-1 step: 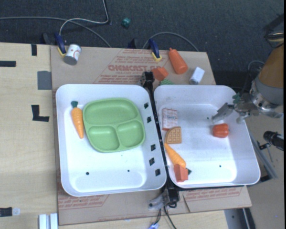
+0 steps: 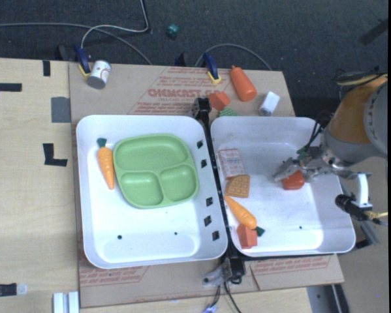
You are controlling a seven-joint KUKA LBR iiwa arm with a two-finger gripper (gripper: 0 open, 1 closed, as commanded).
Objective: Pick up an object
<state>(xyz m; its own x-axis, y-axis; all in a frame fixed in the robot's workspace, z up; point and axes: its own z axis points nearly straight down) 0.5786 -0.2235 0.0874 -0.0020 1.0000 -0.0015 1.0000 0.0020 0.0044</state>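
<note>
In the right bin [image 2: 312,237], my gripper [image 2: 292,170] sits low near the right wall, reaching in from the right. A small red-orange rounded object [image 2: 293,182] lies directly under and against it, partly covered by the gripper body. Further left in the same bin are a pale speckled packet [image 2: 230,160], a tan waffle square [image 2: 237,186], an orange carrot [image 2: 241,212] and a red block [image 2: 247,237].
The left bin [image 2: 143,243] holds a green divided plate [image 2: 156,169] and a second carrot [image 2: 105,163]. Behind the bins on the cardboard lie an orange bottle [image 2: 243,83], a white cube [image 2: 269,102], an orange piece [image 2: 219,100] and a small can [image 2: 98,74].
</note>
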